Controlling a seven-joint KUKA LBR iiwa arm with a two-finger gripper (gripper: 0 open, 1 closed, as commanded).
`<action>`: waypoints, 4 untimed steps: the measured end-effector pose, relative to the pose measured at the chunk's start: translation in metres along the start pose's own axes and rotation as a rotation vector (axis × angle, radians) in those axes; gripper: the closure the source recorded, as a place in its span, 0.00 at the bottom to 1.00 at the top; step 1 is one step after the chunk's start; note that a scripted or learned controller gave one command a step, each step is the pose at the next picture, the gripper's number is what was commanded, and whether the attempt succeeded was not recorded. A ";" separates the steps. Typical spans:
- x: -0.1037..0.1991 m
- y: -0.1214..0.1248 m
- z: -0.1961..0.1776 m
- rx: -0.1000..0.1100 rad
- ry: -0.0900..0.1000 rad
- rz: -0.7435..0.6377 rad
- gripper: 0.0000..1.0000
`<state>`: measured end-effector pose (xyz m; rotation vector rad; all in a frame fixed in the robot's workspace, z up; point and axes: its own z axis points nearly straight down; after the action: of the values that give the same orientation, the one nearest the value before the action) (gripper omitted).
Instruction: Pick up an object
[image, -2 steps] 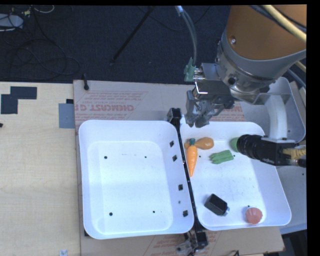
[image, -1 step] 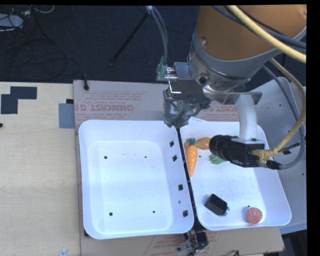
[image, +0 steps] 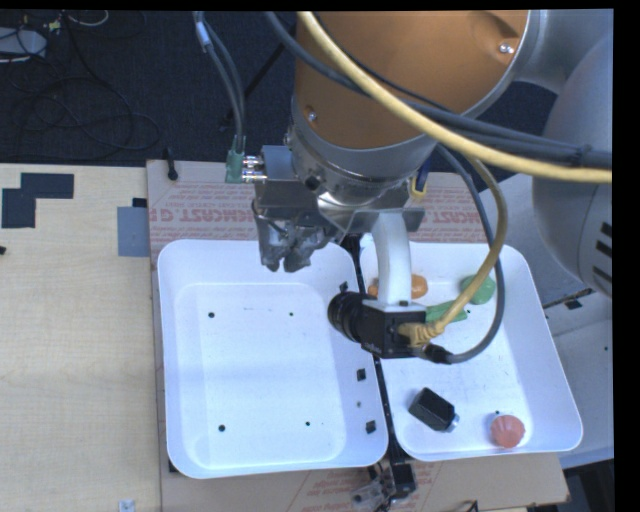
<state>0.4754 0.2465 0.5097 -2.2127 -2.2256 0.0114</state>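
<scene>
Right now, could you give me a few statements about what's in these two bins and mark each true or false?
1. A black block lies in the right bin. True.
2. The red ball sits in the left bin. False: it is in the right bin, beside the black block.
3. The gripper hangs over the left bin's far edge. True.
4. The gripper holds the green object. False: that lies in the right bin, away from the gripper.
5. An orange object lies in the right bin. True.
</scene>
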 end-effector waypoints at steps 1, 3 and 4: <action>-0.011 0.054 -0.029 -0.007 0.002 0.007 1.00; -0.004 0.086 -0.028 -0.001 0.001 0.004 1.00; -0.004 0.082 0.014 0.001 -0.001 0.008 1.00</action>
<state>0.5569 0.2427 0.4946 -2.2216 -2.2165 0.0142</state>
